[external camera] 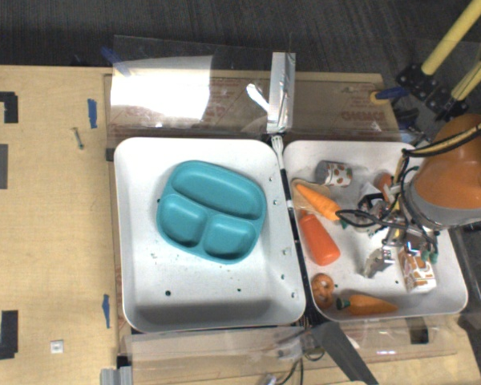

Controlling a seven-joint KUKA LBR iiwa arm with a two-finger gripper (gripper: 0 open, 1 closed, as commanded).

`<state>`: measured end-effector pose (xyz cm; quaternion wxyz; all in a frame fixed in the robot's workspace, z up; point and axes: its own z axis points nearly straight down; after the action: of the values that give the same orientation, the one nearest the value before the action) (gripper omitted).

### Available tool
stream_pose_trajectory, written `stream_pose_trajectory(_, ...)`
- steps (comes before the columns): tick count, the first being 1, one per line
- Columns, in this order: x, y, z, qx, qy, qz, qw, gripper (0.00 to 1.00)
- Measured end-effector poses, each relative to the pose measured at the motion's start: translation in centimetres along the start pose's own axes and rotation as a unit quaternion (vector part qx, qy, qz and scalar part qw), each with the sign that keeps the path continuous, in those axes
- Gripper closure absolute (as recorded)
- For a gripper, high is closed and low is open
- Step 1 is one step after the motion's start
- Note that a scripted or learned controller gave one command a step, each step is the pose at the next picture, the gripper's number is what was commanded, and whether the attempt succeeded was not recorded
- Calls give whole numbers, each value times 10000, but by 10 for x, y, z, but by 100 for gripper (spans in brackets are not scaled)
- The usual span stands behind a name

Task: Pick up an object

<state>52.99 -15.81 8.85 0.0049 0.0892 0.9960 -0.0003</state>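
No text readable anywhere. Cardboard panel (pixel 349 107) behind the right bin (pixel 457 295) carries faint reddish printing, too washed out and blurred to make out letters. Small box (pixel 418 271) in the right bin has red and white markings, print too small to read. Small can (pixel 333 173) near that bin's top has a patterned label, nothing legible. No numbers or signs on the bench (pixel 48 215).
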Motion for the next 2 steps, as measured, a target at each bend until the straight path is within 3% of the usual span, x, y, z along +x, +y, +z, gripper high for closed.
stream_pose_trajectory(1, -4, 1, -13, 5, -75, -9, 10000, 100)
stream_pose_trajectory(2, -82, 0, -127, 2, -21, 539, 9985, 100)
